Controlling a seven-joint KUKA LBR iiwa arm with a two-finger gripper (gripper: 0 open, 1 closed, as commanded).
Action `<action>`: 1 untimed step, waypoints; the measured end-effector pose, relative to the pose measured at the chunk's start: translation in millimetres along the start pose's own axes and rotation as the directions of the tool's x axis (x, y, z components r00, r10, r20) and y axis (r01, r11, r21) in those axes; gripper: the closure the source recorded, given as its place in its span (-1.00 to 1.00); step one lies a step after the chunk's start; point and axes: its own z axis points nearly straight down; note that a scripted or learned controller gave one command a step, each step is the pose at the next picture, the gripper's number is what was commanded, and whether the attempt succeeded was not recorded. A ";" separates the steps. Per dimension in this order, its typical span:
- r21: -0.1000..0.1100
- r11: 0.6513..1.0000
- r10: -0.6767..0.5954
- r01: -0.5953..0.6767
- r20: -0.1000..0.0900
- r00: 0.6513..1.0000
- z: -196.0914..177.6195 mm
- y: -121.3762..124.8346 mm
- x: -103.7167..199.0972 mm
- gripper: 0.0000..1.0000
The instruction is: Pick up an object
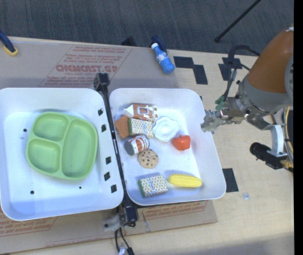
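left of tool, tomato

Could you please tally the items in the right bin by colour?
Red: 1, the tomato
Yellow: 1, the corn cob
White: 1, the round lid
Brown: 2, the cookie and the bread slice
Multicoloured packaging: 4
Total: 9

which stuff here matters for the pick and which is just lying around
For the pick: gripper; right bin with cookie, corn, tomato, can.

Lying about: green tray in left bin; blue clamp; cardboard.
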 end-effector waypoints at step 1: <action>0.000 1.000 0.000 0.000 0.000 1.000 5.9 57.6 -0.2 1.00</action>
